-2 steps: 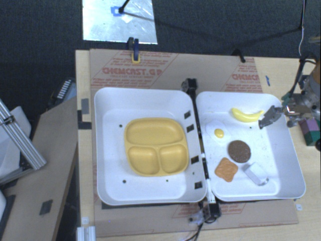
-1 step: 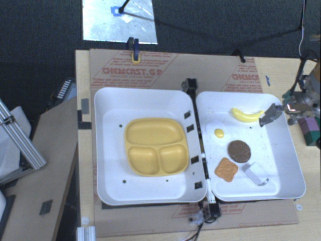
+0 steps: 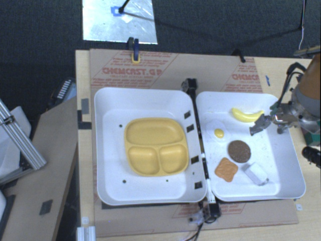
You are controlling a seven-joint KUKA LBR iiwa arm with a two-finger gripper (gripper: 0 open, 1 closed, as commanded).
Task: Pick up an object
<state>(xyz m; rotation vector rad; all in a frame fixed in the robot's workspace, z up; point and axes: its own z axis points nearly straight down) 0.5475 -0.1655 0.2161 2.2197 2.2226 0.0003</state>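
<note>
**Banana right next to the gripper**

I see my gripper [image 3: 262,124] low at the right side of the right bin [image 3: 286,185]; its dark tip is just beside the right end of the yellow banana [image 3: 246,115]; I cannot tell how wide the gripper is, and I see nothing held in it.

The banana is the closest thing, so I would go for it; it lies to the left of the gripper and a bit up in the picture; its long way runs left to right, with a small curve; I think the gripper must straddle it across the short way.

Other things are near; a small yellow blob [image 3: 219,133] sits below and left of the banana; a brown round cookie [image 3: 239,151] is below the gripper; an orange waffle-like piece [image 3: 226,169] and a clear white block [image 3: 255,174] lie nearer the front. None touch the banana, so the way looks free.

The left bin [image 3: 108,134] holds a yellow tray [image 3: 153,145], well apart on the surface [image 3: 150,69].
</note>
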